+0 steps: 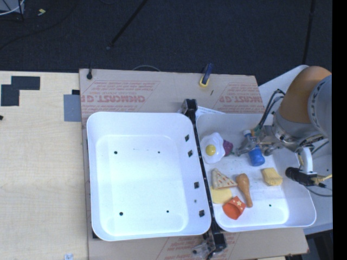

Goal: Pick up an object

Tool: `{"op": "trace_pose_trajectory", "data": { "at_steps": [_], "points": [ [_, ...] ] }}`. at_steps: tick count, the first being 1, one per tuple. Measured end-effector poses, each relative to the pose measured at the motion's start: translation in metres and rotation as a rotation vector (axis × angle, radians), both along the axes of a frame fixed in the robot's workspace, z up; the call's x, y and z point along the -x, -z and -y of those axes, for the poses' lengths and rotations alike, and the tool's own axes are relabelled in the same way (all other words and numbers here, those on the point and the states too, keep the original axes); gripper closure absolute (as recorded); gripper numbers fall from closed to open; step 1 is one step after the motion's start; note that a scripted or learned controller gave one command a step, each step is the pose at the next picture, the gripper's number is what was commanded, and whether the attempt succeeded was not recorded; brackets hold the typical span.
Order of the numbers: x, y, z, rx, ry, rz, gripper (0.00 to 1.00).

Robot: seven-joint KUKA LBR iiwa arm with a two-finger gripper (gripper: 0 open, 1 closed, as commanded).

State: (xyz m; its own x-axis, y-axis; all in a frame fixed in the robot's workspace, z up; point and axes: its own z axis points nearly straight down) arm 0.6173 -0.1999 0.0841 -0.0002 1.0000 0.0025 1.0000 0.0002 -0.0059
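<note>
The task is judged to be at an early stage: nothing is seen lifted, and all the objects lie on the floor of the right bin (303, 215). The pick itself is left to be done.

The gripper (250, 143) is lowered into the right bin, near its far edge, with the arm (303, 99) reaching in over the right edge. Whether anything is held by it cannot be told, because the tip is small and partly hidden by cables.

A blue object (256, 157) lies just beside the gripper, on the side toward the near edge, and it is judged to be the likely target. It seems to touch the tip, but this cannot be confirmed. A yellow block (271, 176) lies near it, toward the right edge. An egg (212, 148) is seen by the left edge of this bin. A sandwich (222, 179), a drumstick (244, 188) and a red piece (234, 208) lie toward the near left corner, apart from the gripper.

The left bin (97, 145) is not involved now.
</note>
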Motion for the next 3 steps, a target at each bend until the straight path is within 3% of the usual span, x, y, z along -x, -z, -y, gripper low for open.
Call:
{"op": "trace_pose_trajectory", "data": {
  "at_steps": [1,2,3],
  "points": [
    [-0.011,-0.003,-0.054,0.0,-0.004,0.003,0.0],
    [-0.007,-0.003,-0.072,0.002,-0.001,0.003,0.0],
    [0.062,-0.003,-0.08,0.0,0.002,-0.003,0.0]
  ]
}}
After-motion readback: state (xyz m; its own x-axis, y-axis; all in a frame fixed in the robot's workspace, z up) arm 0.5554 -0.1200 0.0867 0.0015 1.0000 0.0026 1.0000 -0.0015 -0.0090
